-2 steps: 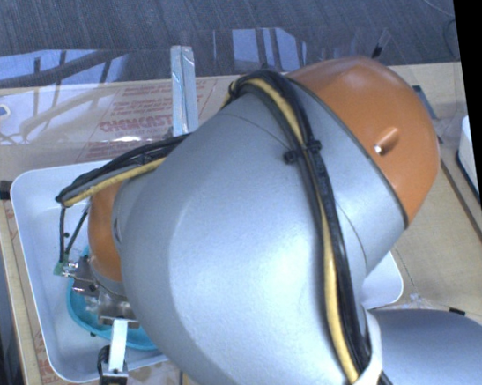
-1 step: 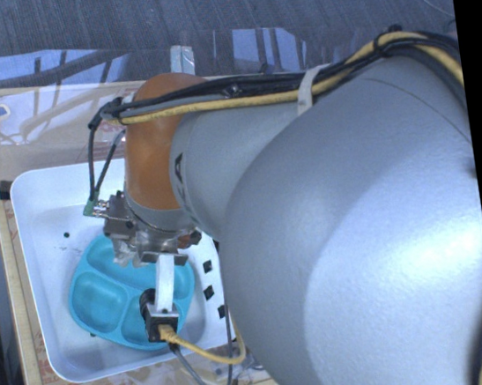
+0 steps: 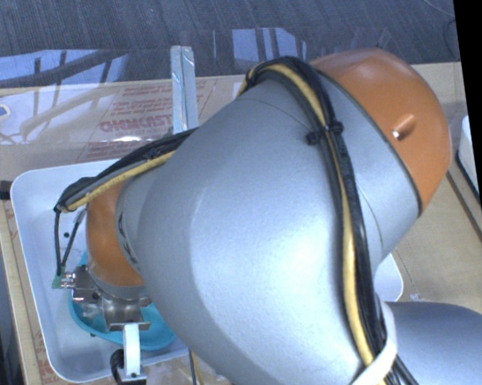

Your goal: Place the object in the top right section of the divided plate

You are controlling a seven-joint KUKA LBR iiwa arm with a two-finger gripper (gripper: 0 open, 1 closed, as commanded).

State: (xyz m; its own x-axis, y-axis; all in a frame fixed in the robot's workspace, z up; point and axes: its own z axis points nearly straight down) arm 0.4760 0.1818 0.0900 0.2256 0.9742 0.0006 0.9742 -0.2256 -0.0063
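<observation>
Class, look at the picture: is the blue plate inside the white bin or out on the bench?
Inside. The blue plate lies on the floor of the left white bin, within its walls, mostly hidden under the arm.

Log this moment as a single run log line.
arm: over left bin | gripper: over blue plate, fingers hidden | object: unseen | placement: unconfirmed

Bright, even daylight-like light. The grey arm looms close to the lens, slightly soft-focused, its upper surface smoothly lit. Glare streaks the clear sheet behind it; the white bin beneath lies shaded bluish.
</observation>
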